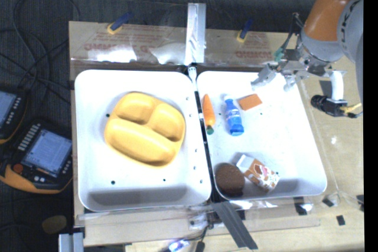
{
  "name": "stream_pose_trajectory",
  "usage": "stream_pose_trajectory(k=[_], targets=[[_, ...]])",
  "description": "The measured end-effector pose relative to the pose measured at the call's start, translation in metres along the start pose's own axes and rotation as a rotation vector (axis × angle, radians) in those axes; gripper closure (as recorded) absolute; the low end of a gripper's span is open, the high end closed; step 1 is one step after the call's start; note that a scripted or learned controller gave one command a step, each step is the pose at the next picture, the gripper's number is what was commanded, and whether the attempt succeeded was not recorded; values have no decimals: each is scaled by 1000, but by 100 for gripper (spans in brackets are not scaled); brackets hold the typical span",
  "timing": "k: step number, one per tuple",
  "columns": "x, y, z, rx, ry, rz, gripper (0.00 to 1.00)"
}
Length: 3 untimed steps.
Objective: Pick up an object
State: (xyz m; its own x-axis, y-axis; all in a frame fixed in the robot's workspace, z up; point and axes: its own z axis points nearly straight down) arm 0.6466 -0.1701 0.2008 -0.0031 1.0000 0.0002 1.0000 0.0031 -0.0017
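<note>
Pincer point(273, 74) hangs over the right bin's point(307, 127) far edge; whether clenched or released, I cannot tell.
Far left of the pincer lies the yellow bread loaf point(144, 127) in the left bin point(88, 174); the blue bottle point(234, 117), carrot point(208, 112) and orange block point(250, 102) lie just below-left, with the brown ball point(229, 177) and snack packet point(258, 173) well below.

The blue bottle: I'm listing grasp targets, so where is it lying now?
The blue bottle lies in the upper middle of the right bin, between the carrot by the divider and the small orange block.
</note>
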Motion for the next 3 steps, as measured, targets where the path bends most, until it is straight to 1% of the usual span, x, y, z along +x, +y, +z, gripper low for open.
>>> stream_pose_trajectory(k=[1,2,3], targets=[[42,6,102,-13,-6,-62,0],[42,6,92,-12,-7,-64,100],[117,6,17,0,-1,-36,100]])
